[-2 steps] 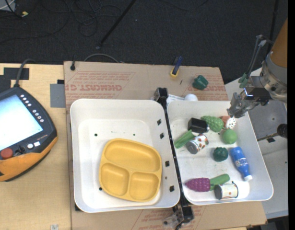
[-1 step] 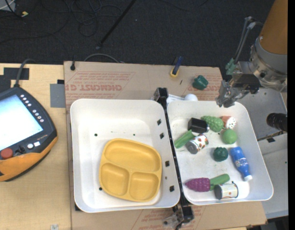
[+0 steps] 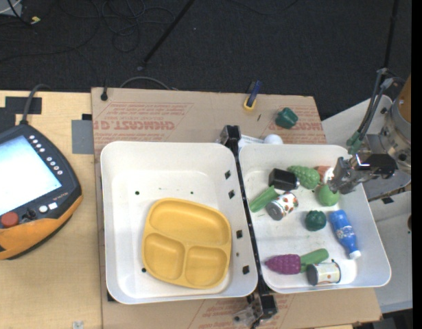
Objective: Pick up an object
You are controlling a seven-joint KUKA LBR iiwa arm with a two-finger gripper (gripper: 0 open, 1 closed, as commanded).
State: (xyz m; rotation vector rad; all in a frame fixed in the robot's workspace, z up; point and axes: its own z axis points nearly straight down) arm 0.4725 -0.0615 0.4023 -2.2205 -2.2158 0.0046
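Observation:
My gripper (image 3: 342, 177) hangs over the right bin (image 3: 375, 252), near its far right side. Just below it lies a light green round piece (image 3: 326, 197), with a small reddish thing (image 3: 324, 171) to its left. A bumpy green toy (image 3: 307, 176) and a black block (image 3: 283, 178) sit further left. Lower down in the bin are a green cylinder (image 3: 263, 199), a small printed can (image 3: 282, 205), a dark green lump (image 3: 315, 219), a blue bottle (image 3: 344, 232), purple grapes (image 3: 283, 264), a second green cylinder (image 3: 313, 257) and a second can (image 3: 323, 273).
The left bin (image 3: 128, 177) holds a yellow divided plate (image 3: 186, 243). A teach pendant (image 3: 25, 190) lies on the bench at the left. On the cardboard behind the bins are a teal object (image 3: 287, 118), a blue and yellow clip (image 3: 252, 96) and a white ball (image 3: 272, 140).

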